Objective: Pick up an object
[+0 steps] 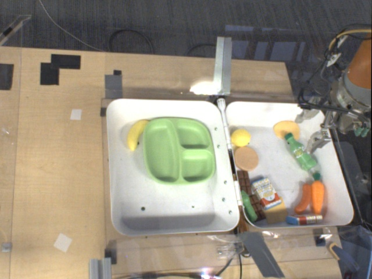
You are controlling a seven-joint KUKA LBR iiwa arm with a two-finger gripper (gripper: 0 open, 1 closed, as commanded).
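1. No brand or writing can be read: the small carton [266, 192] in the right bin [343, 173] carries a colourful printed face, but its lettering is too small to make out.
2. The left bin [125, 190] holds a green divided tray [177, 150] with three compartments, and a banana [136, 134] lies touching the tray's left edge.
3. The right bin holds a yellow lemon [240, 137] beside the central divider, with a round tan disc [246, 158] just near of it.
4. A yellow slice-shaped piece [286, 128] lies toward the far side, and a green bottle [301, 155] stretches diagonally from it toward the right.
5. Two orange carrots [313, 196] lie by the right wall; a marker pen [304, 219] rests along the near wall.
6. A dark brown bar [244, 185] and a green item [249, 207] sit left of the carton.
7. The gripper [321, 133] hangs over the bin's far right corner, just right of the bottle, its fingers spread and nothing between them.
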